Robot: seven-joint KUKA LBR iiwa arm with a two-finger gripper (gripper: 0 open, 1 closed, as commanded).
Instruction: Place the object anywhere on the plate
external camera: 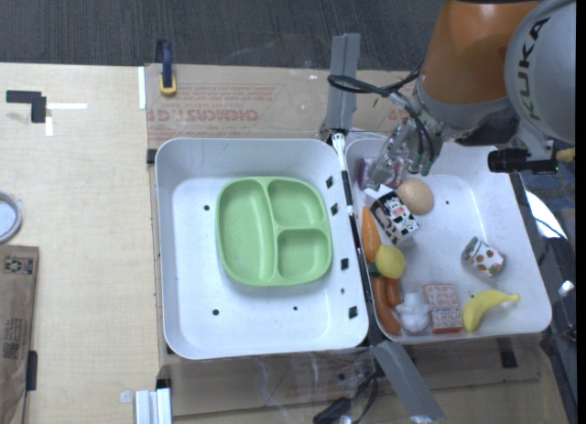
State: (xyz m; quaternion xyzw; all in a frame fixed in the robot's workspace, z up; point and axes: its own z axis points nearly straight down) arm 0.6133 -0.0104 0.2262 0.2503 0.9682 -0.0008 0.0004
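Note:
A light green divided plate (273,230) lies in the middle of the left bin (183,257). My gripper (404,158) hangs over the far left corner of the right bin (513,230), just above a tan egg-shaped object (417,196) and a black-and-white cow-patterned box (396,216). A small purple item (370,173) lies directly left of the gripper, against the bin wall. Nothing visibly hangs from the gripper.
The right bin also holds an orange carrot (368,230), a yellow lemon (391,262), a red-orange piece (387,301), a pink box (444,306), a banana (488,308) and a small patterned cup (482,257). A ridge (352,230) divides the two bins.

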